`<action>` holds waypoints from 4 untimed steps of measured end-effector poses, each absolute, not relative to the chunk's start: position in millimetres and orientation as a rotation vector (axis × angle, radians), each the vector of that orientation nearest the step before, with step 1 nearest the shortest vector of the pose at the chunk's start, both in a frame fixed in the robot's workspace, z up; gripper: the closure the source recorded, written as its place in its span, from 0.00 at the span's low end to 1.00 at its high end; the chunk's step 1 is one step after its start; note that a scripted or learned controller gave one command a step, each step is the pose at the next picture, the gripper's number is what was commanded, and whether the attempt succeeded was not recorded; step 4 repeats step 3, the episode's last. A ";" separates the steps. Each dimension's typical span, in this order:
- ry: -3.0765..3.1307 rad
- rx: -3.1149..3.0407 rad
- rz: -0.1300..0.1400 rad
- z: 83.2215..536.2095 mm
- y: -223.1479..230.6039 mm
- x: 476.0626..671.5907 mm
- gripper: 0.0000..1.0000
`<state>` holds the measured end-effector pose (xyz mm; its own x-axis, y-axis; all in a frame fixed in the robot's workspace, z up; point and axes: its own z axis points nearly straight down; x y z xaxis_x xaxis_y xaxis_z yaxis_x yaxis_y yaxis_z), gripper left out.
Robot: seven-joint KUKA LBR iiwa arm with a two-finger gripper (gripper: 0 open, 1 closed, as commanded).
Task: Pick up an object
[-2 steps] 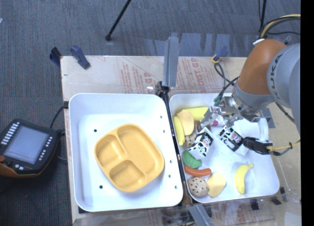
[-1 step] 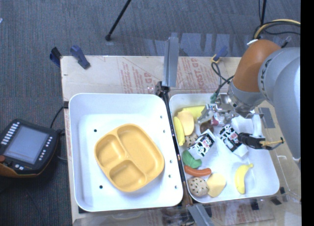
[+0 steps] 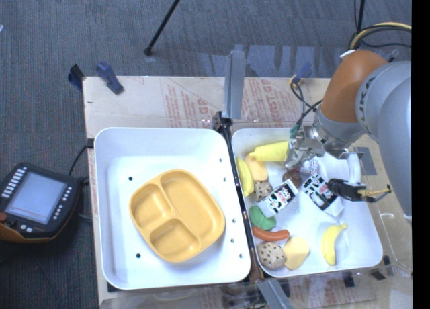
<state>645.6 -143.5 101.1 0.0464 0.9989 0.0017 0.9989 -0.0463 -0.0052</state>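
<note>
I see the gripper [image 3: 300,155] low in the right bin [image 3: 373,247], near its far edge, just beside a smooth yellow corn-shaped piece [image 3: 272,151]. I cannot tell how its fingers stand, nor whether anything sits between them. The toys crowd that bin's left side — two boxy cow-print milk cartons [image 3: 280,198] near the middle, a green rounded piece [image 3: 261,219], a glossy hot dog [image 3: 270,234], a speckled cookie [image 3: 271,254] and a pale wedge [image 3: 296,252] toward the near edge. A curved banana [image 3: 330,243] lies apart, nearer the near-right corner. The left bin [image 3: 117,150] carries a matte yellow compartment plate [image 3: 176,214] — rounded corners, three wells.
</note>
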 end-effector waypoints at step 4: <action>-2.167 -2.263 0.008 109.2 -143.3 645.1 0.00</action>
